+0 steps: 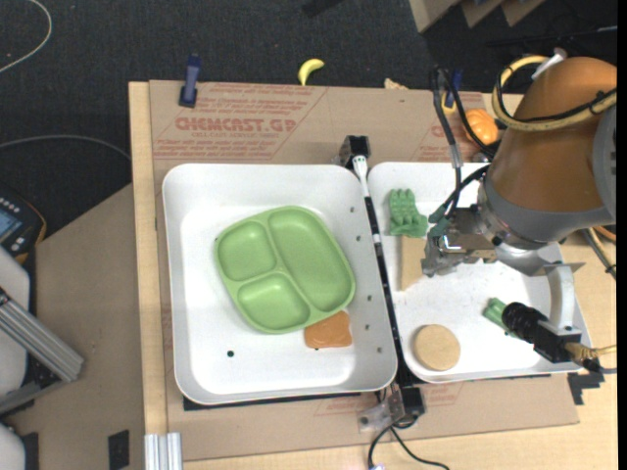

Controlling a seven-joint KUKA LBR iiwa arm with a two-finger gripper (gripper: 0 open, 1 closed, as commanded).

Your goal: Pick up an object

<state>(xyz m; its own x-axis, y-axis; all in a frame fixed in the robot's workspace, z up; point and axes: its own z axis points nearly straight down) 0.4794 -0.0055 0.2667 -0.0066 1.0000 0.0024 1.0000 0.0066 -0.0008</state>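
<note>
My gripper (443, 251) hangs over the upper left part of the right bin (470, 372), under the grey and orange arm. A green knobbly toy (405, 213) lies just up and left of it, near the bin's left wall. A tan round disc (436, 347) rests at the bin's front, well below the gripper. A thin tan stick (399, 260) lies along the left wall, close to the gripper's left side. The view does not show any object between the fingers.
The left bin (191, 292) holds a green divided plate (283, 269) with an orange-brown piece (328, 333) tucked at its lower right edge. A small yellow banana (311, 70), a blue clip (189, 81) and an orange thing (480, 125) lie beyond the bins.
</note>
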